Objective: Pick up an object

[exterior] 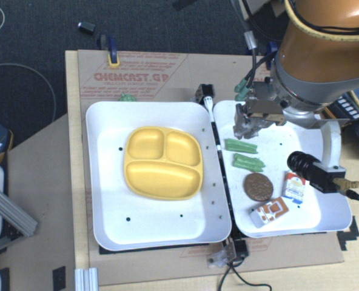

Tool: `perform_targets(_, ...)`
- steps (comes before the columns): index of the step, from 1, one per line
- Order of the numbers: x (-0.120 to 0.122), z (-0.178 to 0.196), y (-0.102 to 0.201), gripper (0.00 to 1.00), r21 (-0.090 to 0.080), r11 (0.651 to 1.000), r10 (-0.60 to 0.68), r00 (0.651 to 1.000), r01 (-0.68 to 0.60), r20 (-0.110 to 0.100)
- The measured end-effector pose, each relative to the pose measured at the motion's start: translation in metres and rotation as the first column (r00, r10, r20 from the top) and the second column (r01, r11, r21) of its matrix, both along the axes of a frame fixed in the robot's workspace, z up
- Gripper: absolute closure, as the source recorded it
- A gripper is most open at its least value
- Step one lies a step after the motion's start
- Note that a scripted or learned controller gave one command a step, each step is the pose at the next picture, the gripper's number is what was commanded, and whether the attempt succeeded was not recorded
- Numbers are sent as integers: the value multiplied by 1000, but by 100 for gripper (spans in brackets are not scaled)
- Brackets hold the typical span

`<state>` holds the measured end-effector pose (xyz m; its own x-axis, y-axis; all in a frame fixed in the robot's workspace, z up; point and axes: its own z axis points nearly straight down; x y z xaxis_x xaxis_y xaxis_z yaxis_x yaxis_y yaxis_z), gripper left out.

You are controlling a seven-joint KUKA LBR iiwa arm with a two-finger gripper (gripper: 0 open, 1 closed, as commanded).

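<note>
dark carpet (28, 41) surrounds a brown printed board (76, 180) that carries two shallow white bins side by side. a blue clamp (112, 48) sits at the board's upper edge.

1. claw position. the claw (247, 133) hangs over the upper left corner of the right bin (328, 223), close to the black strip (218, 150) that runs between the bins. we cannot tell whether the claw is open or closed, and we see nothing held in it.

2. objects for picking. all loose items lie in the right bin.
- the upper green pod (240, 145) lies flat, directly below the claw tip in the frame and just beside it; we cannot tell whether they touch.
- the lower green pod (248, 160) lies parallel to the first, one step further toward the bottom of the frame.
- the brown disc (258, 187) lies just below the lower pod, near the bin's middle.
- the small carton (295, 188) lies to the right of the disc.
- the orange-and-white packet (270, 211) lies near the bin's lower rim, between disc and carton in its sideways position.

3. edges and open room. both pods lie near the right bin's left wall. bare white floor shows in the upper right and lower right of this bin. the left bin (100, 180) holds a yellow divided plate (163, 162) near its centre, with bare floor on every side of it, widest along the lower edge.
</note>
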<state>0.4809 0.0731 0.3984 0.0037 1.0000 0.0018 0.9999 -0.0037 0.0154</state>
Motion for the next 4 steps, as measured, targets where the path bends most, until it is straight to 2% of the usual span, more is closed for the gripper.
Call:
perform_targets(1, -1, 76, 36, 100, 2, 1000, 8, 1000, -8, -5)
perform_targets(2, -2, 115, 94, 100, 2, 1000, 11, 1000, -11, -8)
perform_targets(3, -4, -81, 56, 100, -8, 1000, -2, 999, 2, -34)
perform_targets(4, -1, -8, 27, 100, -1, 1000, 0, 1000, 0, -7)
